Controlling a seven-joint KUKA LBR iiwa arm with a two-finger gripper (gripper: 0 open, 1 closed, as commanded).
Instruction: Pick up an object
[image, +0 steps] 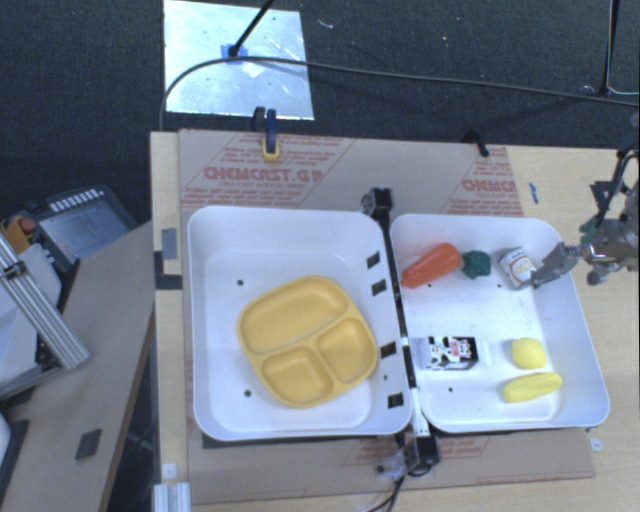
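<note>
A bench (330, 160) covered with brown printed cardboard is seen from above, and two shallow white bins are placed on it side by side. The left bin (215, 250) is the bigger-looking one, and a yellow divided plate (305, 340) with three compartments is laid in its middle, a little turned. The right bin (575, 330) is joined to the left one along a dark seam with black clips.

Six small things are found in the right bin. An orange carrot-shaped toy (432, 264) is laid near the far left corner, and a small dark green piece (476, 263) is touching or just beside its right end; which of the two cannot be told. A small silver-white can (516, 266) is lying a little further right. Near the front, a black and white small box (452, 351) is placed close to the seam. A yellow round object (528, 352) is seen right of it, and a yellow long object (531, 386) is lying just in front of that one.

The gripper (553, 266) is reached in from the right edge, over the far right part of the right bin. Its grey tip is just beside the can. Nothing is seen held by it, and how far it is open cannot be told.
</note>
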